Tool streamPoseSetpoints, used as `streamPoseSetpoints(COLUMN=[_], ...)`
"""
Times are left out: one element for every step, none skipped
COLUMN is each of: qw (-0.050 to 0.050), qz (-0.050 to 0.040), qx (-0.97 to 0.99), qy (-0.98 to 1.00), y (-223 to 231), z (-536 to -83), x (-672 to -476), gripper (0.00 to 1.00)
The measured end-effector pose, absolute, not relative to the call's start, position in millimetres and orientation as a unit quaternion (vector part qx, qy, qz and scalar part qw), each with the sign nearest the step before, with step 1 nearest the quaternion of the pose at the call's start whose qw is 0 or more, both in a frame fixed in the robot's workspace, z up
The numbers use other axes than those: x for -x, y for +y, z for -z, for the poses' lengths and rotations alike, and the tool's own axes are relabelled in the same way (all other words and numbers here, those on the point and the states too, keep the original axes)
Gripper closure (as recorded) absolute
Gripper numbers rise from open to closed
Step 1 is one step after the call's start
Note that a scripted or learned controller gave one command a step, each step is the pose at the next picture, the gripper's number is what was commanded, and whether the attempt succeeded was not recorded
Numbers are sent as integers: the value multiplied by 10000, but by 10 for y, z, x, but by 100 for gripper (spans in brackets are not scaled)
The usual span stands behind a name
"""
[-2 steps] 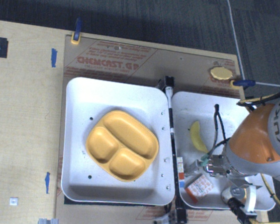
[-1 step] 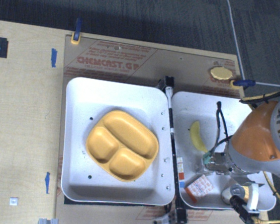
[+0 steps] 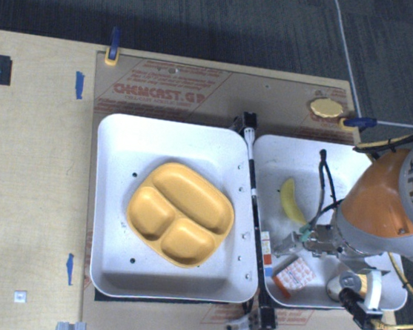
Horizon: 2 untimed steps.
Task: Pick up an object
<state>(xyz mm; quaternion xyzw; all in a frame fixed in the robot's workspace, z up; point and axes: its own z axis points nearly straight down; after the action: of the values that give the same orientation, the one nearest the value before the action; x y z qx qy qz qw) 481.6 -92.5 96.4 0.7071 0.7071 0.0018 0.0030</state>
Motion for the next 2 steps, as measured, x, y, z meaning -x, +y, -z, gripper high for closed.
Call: streamPoseSetpoints(qw=[-2,36], qz=[-6,-19], qx=[-7070,-7071], qy=[7072,7071], y=[-920,-930], z=[-857,-967], x=[-4797,-4819], gripper=[0,100])
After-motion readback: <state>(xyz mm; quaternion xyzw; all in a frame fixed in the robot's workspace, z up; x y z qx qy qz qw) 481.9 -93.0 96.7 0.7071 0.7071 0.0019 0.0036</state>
